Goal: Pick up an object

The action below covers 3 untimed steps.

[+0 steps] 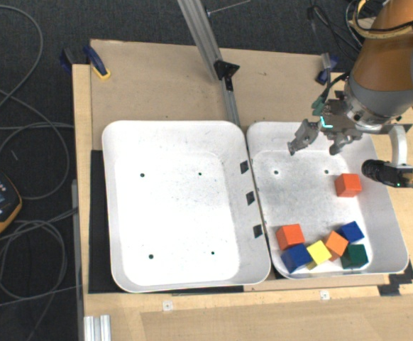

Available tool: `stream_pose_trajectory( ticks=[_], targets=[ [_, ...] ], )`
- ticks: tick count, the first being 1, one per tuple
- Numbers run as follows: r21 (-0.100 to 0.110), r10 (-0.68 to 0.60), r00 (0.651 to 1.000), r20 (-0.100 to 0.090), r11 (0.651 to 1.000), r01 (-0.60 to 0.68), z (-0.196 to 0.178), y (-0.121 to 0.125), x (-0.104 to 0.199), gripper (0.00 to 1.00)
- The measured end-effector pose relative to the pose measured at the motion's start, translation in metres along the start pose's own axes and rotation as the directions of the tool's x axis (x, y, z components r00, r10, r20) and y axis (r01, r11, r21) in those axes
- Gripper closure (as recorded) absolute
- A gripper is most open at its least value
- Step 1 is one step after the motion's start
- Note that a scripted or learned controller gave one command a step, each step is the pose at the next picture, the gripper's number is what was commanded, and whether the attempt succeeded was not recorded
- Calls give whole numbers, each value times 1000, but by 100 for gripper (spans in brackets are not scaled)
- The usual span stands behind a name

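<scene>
While the hand (318, 142) is held open and empty over the right bin (263, 212) far edge, blocks are clustered along its near rim.

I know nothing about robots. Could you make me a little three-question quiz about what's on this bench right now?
1. True or false: all the blocks lie in the right bin.
2. Which block sits alone, apart from the cluster?
A. yellow block
B. orange block
C. green block
3. Do the open fingers hold a block?

Key:
1. True.
2. B, the lone orange block; the yellow block and green block sit in the cluster.
3. No; nothing is between them.
</scene>
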<state>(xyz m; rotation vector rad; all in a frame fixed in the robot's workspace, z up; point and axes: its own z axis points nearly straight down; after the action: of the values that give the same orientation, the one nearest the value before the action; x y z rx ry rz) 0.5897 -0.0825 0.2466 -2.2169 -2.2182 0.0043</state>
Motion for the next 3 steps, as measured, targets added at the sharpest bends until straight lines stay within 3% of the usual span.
stream_pose_trajectory(
  ticks=[1, 3],
  targets=[
    [-4, 0, 1000, 1, 1000, 0, -2, 0, 0, 0],
    [0, 1, 1000, 0, 1000, -1, 94, 0, -8, 0]
  ],
)
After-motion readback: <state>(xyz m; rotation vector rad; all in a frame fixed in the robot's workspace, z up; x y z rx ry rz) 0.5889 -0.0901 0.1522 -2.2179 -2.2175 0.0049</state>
